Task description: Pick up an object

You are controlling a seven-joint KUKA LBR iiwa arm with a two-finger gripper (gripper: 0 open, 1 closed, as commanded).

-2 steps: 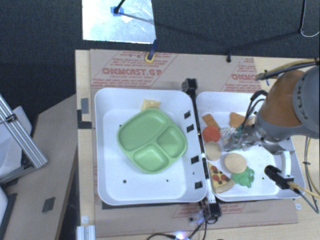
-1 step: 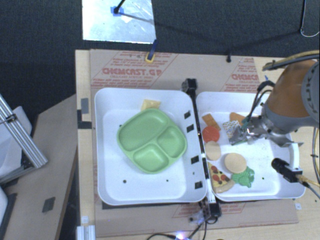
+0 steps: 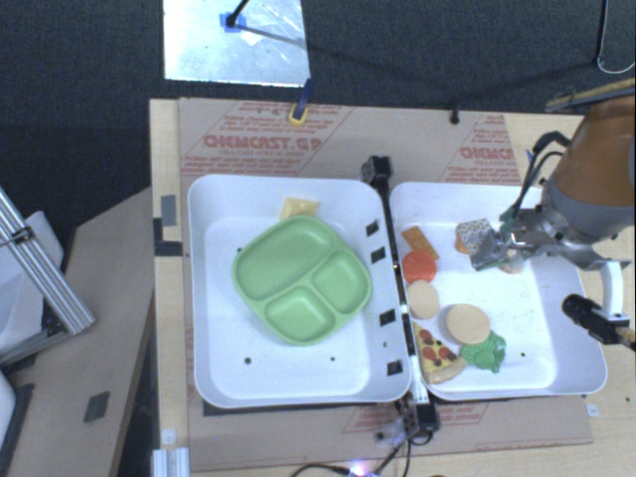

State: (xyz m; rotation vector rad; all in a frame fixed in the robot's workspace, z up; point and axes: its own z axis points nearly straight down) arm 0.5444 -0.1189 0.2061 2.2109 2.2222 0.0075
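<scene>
Hand [image 3: 494,249] of the grey arm hangs low over the right bin [image 3: 566,366], by its far side; whether its fingers are apart or together cannot be told. A speckled toy piece [image 3: 471,235] sits just beside the hand. Orange strip [image 3: 419,240], red piece [image 3: 419,264], tan rounds [image 3: 465,322], pizza slice [image 3: 440,358] and green leaf [image 3: 486,352] lie nearer the camera. Left bin [image 3: 214,366] holds a green divided plate [image 3: 301,278].

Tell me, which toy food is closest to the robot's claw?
The speckled cookie, right beside the gripper. The other toy foods lie farther left or lower in that bin.
</scene>
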